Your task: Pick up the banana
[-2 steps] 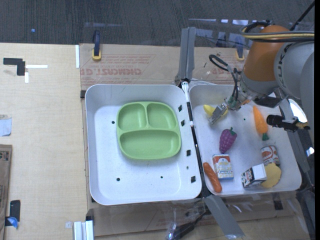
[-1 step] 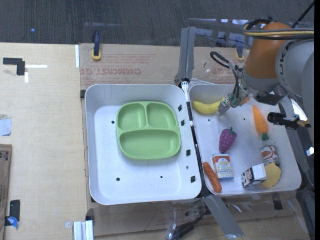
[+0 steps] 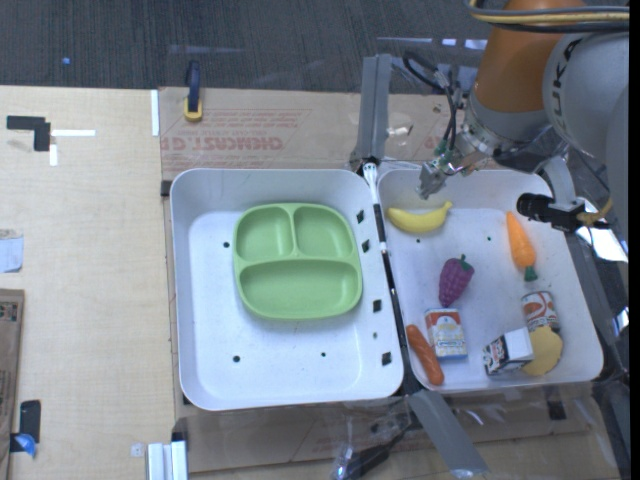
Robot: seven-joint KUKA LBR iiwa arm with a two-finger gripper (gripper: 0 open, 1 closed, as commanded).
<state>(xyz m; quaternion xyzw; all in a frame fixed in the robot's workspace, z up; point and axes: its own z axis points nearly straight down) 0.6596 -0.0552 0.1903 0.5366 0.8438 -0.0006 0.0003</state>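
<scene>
So far the banana [image 3: 420, 218] lies flat on the floor of the right-hand bin [image 3: 575, 298], near that bin's far left corner and close to the wall it shares with the other bin; nothing has lifted it. The gripper [image 3: 436, 180] hangs just above the banana, toward the bin's far wall, and carries nothing. How wide it stands I cannot tell. By my reading the pick is not yet made: the descent, the closing and the lift all remain.
</scene>
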